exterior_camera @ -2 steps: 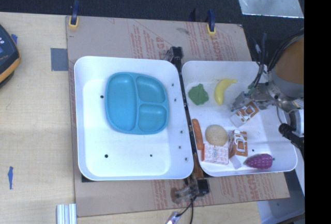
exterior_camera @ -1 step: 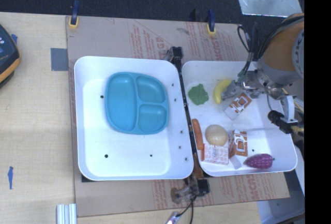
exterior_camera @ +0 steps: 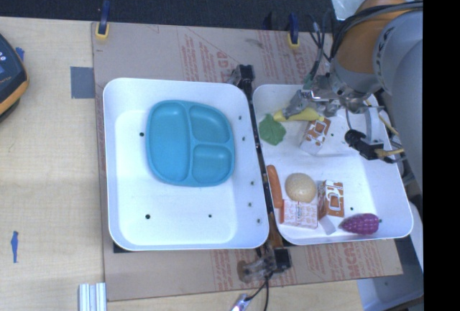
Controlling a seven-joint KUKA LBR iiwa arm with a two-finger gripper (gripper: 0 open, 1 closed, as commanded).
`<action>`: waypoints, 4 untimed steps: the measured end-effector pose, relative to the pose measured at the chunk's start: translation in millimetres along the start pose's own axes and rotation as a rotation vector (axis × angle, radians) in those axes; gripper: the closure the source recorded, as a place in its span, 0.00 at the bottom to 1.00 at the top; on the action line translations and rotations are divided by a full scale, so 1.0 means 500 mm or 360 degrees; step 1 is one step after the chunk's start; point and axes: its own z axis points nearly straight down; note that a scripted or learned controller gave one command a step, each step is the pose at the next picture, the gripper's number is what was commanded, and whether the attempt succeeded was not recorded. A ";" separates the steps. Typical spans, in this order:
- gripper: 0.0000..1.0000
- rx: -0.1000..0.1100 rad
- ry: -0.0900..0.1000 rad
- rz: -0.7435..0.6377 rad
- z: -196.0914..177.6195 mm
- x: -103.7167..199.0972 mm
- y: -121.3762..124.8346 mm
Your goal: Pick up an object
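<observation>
The right bin [exterior_camera: 374, 173] holds several small items. A yellow banana-like piece [exterior_camera: 302, 115] lies at its far left part, right under my gripper [exterior_camera: 310, 100], which hangs low over it on the grey and orange arm [exterior_camera: 374, 44]. Close by are a green leafy toy [exterior_camera: 272, 130] and a brown and white packet [exterior_camera: 316, 133]. Nearer the front sit an orange carrot [exterior_camera: 274, 187], a beige round item [exterior_camera: 301, 187], two red and white packets [exterior_camera: 299, 213] [exterior_camera: 332, 200] and a purple bunch [exterior_camera: 359, 223].
The left bin [exterior_camera: 129, 216] holds a blue divided plate [exterior_camera: 191, 142]. A black divider [exterior_camera: 253, 151] runs between the bins. Clamps [exterior_camera: 103, 19] [exterior_camera: 292, 28] pin the cardboard at the back. A dark device [exterior_camera: 8, 72] sits at the left edge.
</observation>
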 end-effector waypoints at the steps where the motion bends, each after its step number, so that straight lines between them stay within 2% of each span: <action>1: 0.00 0.0027 0.0016 0.0003 -0.180 0.130 -0.096; 2: 0.00 0.0007 0.0006 0.0002 -0.024 0.044 -0.076; 3: 0.00 -0.0008 0.0007 0.0003 0.001 -0.032 -0.040; 4: 0.00 -0.0010 -0.0002 0.0001 -0.005 -0.020 -0.198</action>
